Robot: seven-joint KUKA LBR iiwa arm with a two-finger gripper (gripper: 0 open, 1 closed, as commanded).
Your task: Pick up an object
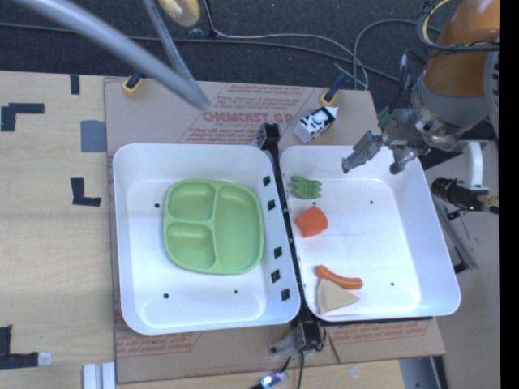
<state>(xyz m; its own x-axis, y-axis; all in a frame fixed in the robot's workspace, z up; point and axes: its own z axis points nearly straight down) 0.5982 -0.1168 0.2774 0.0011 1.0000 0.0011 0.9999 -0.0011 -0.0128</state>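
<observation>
I see four candidates for the pick in the right bin (405, 241), none of them lifted. The nearest to my claw (379, 160) is a green leafy piece (305, 187), below and to the left of it, close against the divider between the bins. Just beyond that, lower again, sits an orange-red chunk (311, 221), rounded and smooth-looking, like moulded plastic. Well below the claw, near the bin's front wall, lie a thin orange sausage-shaped piece (339, 278) and, touching it, a pale cream wedge (335, 299) with a flat top and one pointed corner.

The claw hangs over the far edge of the right bin with its two dark fingers spread wide and nothing between them. So I judge the task is at its start: I have no grasp, no contact, and the whole approach, closing and lift are left to do.

Farther out, to the claw's left past the divider, the left bin (138, 217) holds a light green tray (215, 225), glossy, with rounded corners and three compartments. Both bins are shallow white plastic with smooth walls. They rest on a printed cardboard sheet (243, 116) laid on a pale wooden bench (49, 241). A small black-and-white item (315, 121) sits on the cardboard, up and to the left of the claw; I can't tell what it is.
</observation>
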